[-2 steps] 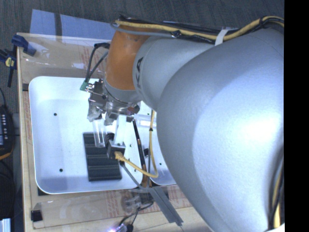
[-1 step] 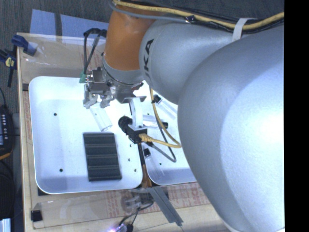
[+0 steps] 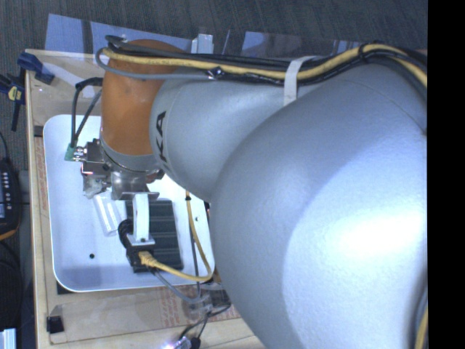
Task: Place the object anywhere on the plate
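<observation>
1 camera looks down slantwise from above the bench, perhaps close over the arm [image 3: 312, 195], toward the left bin [image 3: 62, 195].

Grey arm [image 3: 305, 195] over white bin [image 3: 58, 195]

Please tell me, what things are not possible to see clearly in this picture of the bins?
- Second bin: hidden in the camera view behind the grey arm.
- Plate and object: not identifiable; the arm covers most of the bench.
- Gripper: its fingers are pale against the white bin, too unclear to judge.
- Small dark speck on the bin floor: too small to identify.
</observation>
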Robot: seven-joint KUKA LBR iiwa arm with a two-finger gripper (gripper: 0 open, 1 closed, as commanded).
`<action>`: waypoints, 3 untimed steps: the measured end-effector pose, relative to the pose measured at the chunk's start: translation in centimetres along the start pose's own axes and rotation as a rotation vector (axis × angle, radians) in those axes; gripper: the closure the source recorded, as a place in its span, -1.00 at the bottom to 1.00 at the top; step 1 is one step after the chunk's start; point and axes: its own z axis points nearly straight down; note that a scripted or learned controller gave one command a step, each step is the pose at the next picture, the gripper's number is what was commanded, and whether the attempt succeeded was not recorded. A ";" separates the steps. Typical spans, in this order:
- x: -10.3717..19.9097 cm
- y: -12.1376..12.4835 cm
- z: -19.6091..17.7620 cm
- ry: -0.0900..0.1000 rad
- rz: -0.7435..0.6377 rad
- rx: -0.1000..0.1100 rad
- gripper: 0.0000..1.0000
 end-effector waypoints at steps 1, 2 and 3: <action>-3.9 4.8 0.8 0.001 -0.050 -0.003 1.00; 1.3 12.4 0.8 0.001 0.010 -0.003 1.00; 3.2 13.4 -3.2 0.002 -0.136 -0.006 1.00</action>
